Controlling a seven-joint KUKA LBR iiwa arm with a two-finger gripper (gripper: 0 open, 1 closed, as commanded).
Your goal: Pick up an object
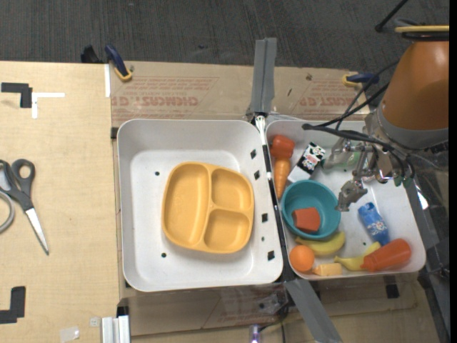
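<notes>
My gripper (351, 191) hangs over the right bin (418, 213), just right of a teal bowl (303, 200) that holds a red block (308, 220). A blue bottle (372, 221) lies just below and right of the gripper. Nothing shows in the gripper's grasp. Along the bin's front lie an orange (301, 258), a banana (327, 245), a yellow wedge (328, 269) and a red bottle-shaped item (389, 254). At the bin's left side are a carrot (282, 174), a red vegetable (283, 146) and a black-and-white toy (311, 157).
The left bin (143, 163) holds a yellow divided plate (208, 207). Scissors (25, 199) lie on the bench at far left. The grey arm with its orange band (421, 84) and cables crowd the upper right of the right bin.
</notes>
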